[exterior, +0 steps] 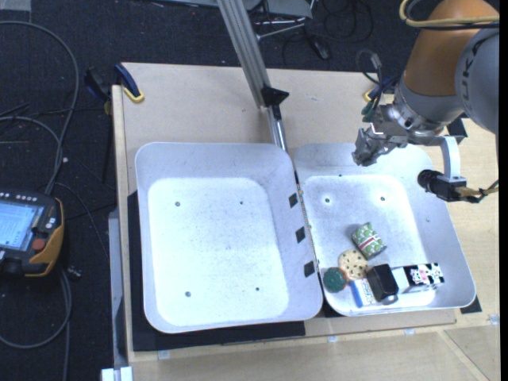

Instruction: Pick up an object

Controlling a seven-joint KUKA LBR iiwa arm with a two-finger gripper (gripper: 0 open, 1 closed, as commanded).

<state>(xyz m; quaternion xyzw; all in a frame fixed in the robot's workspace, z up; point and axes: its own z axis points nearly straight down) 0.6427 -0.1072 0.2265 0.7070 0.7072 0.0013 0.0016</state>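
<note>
Item: loose objects for picking, all in the right bin point(444, 236), bunched toward its near edge. We list a green patterned can point(368, 240) lying tilted, nearest the bin's middle; a tan speckled disc point(352, 264) just below it; a small green round piece point(334, 279) at the bin's near-left corner; a black block point(382, 282) touching a blue-and-white item point(362, 294); and a white box with dark print point(423, 277) to the right of the block.

Key relation: the gripper point(367, 154) hangs over the far rim of the same bin, and every object lies well apart from it, toward the camera. We judge the can the nearest candidate, almost straight toward the viewer from the gripper; its long axis runs slantwise across the bin.

Gripper state: we cannot tell, since its tip is dark and small against the rim.

Hard to read: the blue-and-white item is partly covered by the black block, and we cannot name what either is.

Adjacent: left bin point(159, 165), alongside.
</note>
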